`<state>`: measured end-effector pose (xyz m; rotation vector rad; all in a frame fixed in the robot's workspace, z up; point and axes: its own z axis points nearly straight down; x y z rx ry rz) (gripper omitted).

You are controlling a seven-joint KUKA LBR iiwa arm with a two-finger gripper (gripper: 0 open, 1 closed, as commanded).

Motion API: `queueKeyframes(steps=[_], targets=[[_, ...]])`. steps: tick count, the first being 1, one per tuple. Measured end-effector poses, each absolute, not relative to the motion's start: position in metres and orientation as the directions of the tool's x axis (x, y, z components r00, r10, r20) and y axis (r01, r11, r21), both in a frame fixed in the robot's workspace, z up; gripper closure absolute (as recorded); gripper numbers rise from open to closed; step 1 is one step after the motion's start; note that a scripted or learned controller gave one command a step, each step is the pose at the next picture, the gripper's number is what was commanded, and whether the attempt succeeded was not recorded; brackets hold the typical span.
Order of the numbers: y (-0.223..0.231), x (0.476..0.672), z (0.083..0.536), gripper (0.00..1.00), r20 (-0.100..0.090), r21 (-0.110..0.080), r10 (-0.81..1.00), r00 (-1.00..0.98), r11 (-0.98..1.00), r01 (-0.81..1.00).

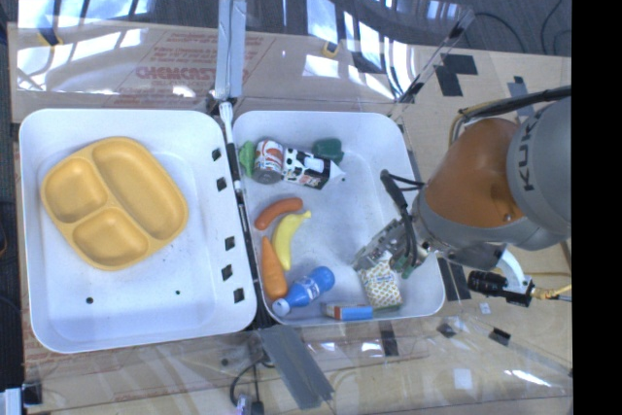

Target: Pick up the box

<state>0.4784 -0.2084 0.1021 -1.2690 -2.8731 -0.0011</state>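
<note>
The box (382, 287) is small and pale with a dotted green and yellow pattern. It lies near the front right corner of the right bin (335, 129). My gripper (389, 253) hangs right over the box's far end, touching or nearly touching it. The grey arm with its orange band (471, 185) reaches in from the right, over the bin's right wall.
The right bin also holds a red and green can (267, 160), a cow-patterned bottle (307, 172), a sausage (279, 212), a banana (288, 236), a carrot (273, 269), a blue bottle (307, 289) and a blue marker (348, 312) beside the box. A yellow divided plate (112, 199) lies in the left bin.
</note>
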Motion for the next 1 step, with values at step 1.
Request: queueKeyframes(steps=[1], targets=[[-0.2076, 0.4794, 0.112, 1.0, 0.001, 0.001, 0.736, -0.677, 0.677, 0.736]])
